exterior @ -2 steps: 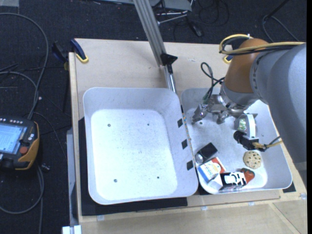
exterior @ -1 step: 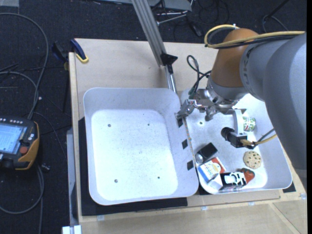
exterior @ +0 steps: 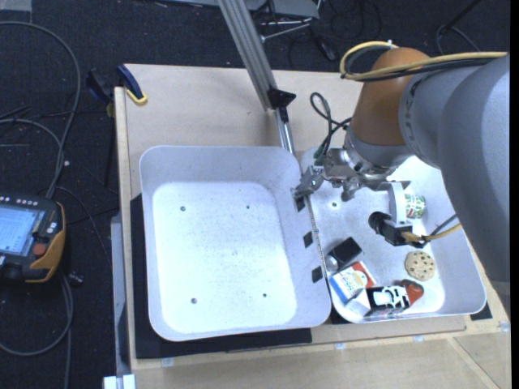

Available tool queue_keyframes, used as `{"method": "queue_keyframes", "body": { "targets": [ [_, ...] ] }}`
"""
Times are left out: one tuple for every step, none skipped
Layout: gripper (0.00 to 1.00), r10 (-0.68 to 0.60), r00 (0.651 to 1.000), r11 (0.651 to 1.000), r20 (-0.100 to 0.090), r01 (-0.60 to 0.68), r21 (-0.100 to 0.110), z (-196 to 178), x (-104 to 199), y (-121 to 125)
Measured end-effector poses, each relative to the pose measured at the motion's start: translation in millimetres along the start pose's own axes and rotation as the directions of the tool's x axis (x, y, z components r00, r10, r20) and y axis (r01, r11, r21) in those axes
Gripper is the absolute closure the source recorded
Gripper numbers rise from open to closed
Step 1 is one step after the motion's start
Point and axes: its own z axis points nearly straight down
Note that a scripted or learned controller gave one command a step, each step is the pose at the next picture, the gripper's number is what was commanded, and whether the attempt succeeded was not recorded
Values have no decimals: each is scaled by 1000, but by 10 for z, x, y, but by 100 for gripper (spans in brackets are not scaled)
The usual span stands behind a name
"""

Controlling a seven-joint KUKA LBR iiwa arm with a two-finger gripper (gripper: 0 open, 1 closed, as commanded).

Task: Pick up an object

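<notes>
Right bin (exterior: pixel 454 298), pincer (exterior: pixel 349 181) above, cookie (exterior: pixel 419 263) well apart

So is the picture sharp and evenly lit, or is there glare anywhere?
Camera view: soft and grainy overall; the left bin is evenly lit; a bright washed-out patch glares on the right bin beside the arm, whose near bulk looks blurred; the floor stays dark.
</notes>
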Motion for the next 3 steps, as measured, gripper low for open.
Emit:
{"method": "queue_keyframes", "body": {
  "targets": [
    [0,-64,998,998,6,64,3,-513,138,6],
    [100,-64,998,998,6,64,4,-601,135,5],
    [100,16,1000,1000,5,-16,5,-492,717,-140]
  ]
}}
